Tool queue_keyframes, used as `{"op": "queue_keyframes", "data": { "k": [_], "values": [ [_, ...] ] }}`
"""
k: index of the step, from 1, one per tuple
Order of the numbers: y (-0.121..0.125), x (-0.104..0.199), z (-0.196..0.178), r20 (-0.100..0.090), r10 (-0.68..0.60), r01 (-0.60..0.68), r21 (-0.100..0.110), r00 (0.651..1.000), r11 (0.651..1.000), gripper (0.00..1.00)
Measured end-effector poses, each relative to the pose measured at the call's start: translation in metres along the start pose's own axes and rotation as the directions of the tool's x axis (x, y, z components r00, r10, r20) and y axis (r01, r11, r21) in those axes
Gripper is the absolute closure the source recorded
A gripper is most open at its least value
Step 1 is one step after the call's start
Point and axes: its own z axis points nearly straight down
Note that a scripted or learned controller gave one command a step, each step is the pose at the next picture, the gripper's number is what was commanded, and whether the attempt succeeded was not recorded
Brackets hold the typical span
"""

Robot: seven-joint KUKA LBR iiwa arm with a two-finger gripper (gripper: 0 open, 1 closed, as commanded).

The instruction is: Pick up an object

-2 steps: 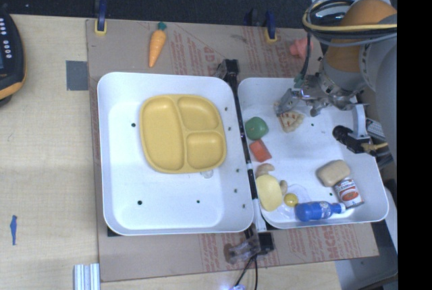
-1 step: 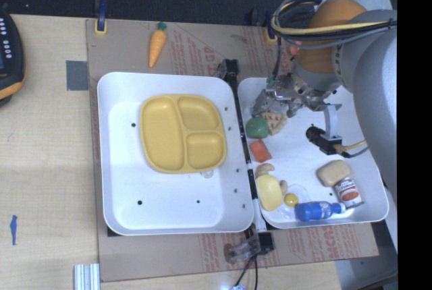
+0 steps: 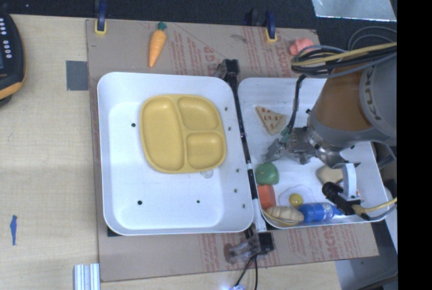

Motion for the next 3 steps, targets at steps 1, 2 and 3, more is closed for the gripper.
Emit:
{"op": "queue_keyframes", "data": {
  "k": [1,2,3],
  "values": [
    [0.04,-0.032,-0.042,0.005,-0.001,0.001,-0.017,1.0,1.0,0.0],
    [0.039,0.001,0.001,0.001,-0.006,0.006,-0.007,1.0,1.0,0.0],
    [0.09,0.002,-0.003,0.003,-0.005,0.005,-0.016,1.0,1.0,0.0]
  ]
}}
